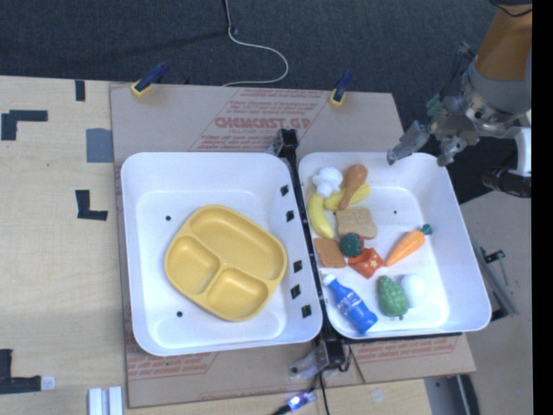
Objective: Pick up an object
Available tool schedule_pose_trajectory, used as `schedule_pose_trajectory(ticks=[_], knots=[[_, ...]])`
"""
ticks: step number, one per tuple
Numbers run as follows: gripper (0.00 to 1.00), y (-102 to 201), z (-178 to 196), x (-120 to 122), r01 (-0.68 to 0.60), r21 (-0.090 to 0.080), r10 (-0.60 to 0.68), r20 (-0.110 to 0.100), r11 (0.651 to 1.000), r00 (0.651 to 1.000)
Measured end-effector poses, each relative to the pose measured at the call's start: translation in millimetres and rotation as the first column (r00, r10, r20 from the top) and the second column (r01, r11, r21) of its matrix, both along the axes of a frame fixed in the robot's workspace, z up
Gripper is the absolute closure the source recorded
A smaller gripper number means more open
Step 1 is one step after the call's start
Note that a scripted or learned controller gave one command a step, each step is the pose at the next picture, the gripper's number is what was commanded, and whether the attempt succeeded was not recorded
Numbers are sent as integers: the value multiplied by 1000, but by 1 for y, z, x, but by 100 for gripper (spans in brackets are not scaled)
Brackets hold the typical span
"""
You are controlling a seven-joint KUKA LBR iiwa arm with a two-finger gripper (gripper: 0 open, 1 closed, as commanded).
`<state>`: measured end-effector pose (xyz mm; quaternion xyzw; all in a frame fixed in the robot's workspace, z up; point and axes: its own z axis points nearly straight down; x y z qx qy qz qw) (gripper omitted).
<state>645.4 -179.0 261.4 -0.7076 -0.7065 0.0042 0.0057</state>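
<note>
The right bin (pixel 449 223) holds several toy foods: a white garlic (pixel 327 180), a drumstick (pixel 352 185), a banana (pixel 320 217), a bread slice (pixel 356 223), broccoli (pixel 351 245), a red piece (pixel 366 262), a carrot (pixel 406 246), a blue bottle (pixel 350 304), green grapes (pixel 391 296) and a white egg (pixel 414 289). My gripper (pixel 423 150) hovers over the bin's far right rim, open, with nothing between its fingers. It stands apart from every object.
The left bin (pixel 143 232) bears a yellow divided plate (pixel 226 261). Both bins rest on a cardboard sheet (pixel 251 119) held by clamps at the back. A cable (pixel 259 50) trails over the dark floor behind.
</note>
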Motion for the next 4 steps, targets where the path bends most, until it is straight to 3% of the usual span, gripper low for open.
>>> schedule_pose_trajectory(ticks=[1, 2, 4], knots=[[0, 0, 8, 2, -3, -3, 3, 13, 1000, 1000], [0, 6, -48, -7, -3, -2, 3, 8, 1000, 1000], [0, 8, -162, 10, -5, -5, 5, 13, 1000, 1000]])
